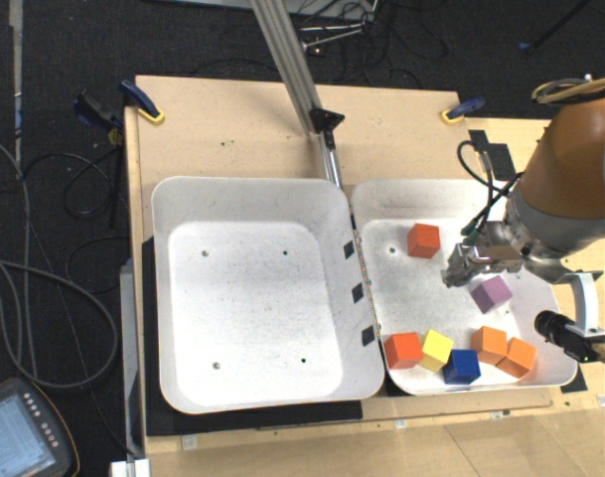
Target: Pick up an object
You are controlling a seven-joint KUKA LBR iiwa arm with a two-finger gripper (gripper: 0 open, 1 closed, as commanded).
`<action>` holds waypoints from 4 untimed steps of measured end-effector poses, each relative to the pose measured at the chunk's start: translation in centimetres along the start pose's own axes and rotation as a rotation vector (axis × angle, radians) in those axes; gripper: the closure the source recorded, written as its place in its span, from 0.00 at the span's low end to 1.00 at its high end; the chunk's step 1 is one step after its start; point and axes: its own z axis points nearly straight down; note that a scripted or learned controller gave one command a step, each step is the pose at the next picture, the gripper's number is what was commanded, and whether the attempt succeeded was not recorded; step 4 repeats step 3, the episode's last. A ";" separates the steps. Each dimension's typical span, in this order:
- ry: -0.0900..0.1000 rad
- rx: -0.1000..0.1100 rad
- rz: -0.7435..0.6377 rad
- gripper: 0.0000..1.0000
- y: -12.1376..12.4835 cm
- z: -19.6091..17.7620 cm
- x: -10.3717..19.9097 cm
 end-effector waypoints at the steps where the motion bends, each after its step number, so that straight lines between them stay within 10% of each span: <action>1: 0.001 0.000 0.001 1.00 0.6 -1.0 5.5; 3: 0.000 0.005 0.001 1.00 0.8 1.0 16.1; 4: 0.000 0.005 0.001 1.00 0.8 1.0 16.1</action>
